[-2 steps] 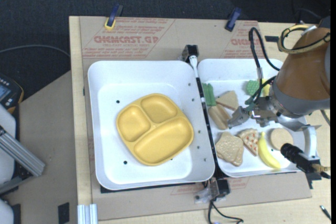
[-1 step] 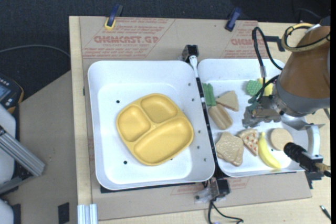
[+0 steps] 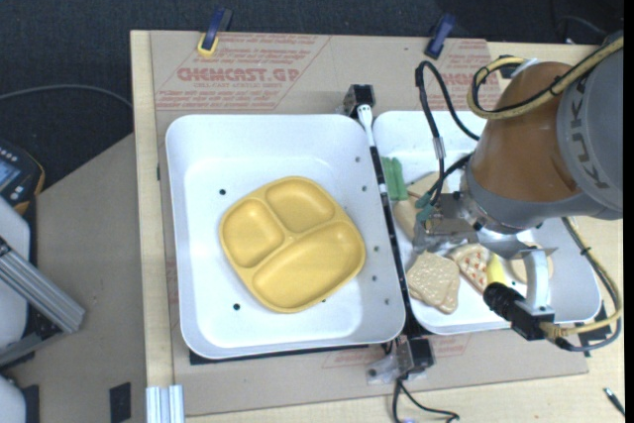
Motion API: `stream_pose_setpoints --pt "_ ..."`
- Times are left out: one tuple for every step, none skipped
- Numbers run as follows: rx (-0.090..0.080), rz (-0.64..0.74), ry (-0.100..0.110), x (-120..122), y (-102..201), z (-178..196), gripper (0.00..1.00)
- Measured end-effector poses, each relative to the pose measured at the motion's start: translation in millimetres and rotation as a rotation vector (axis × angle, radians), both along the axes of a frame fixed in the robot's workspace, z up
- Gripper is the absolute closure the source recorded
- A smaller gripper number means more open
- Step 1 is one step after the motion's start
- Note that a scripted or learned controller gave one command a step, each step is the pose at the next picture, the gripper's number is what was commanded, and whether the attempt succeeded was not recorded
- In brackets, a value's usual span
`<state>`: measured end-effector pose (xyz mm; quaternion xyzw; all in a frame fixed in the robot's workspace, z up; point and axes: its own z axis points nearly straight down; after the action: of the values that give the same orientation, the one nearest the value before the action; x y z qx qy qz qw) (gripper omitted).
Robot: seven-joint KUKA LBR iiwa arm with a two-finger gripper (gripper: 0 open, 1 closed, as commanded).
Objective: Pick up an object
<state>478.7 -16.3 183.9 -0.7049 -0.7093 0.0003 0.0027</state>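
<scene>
The arm [image 3: 555,149] is a thick, rounded body, grey at its upper link with part of the dark maker's lettering showing on the side. Below that sits a broad, glossy orange band [image 3: 520,149], then a paler grey wrist section [image 3: 495,213]. Black and yellow cables [image 3: 466,99] loop over and around it. A black and yellow fitting [image 3: 510,302] hangs by the wrist.

Two clamps — yellow [image 3: 209,41], blue [image 3: 439,38] — grip the cardboard sheet [image 3: 248,69].
</scene>
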Motion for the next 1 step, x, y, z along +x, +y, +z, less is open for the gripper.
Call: stream_pose_setpoints --pt "0.002 0.007 -0.011 0.9 107.8 66.5 1.0"
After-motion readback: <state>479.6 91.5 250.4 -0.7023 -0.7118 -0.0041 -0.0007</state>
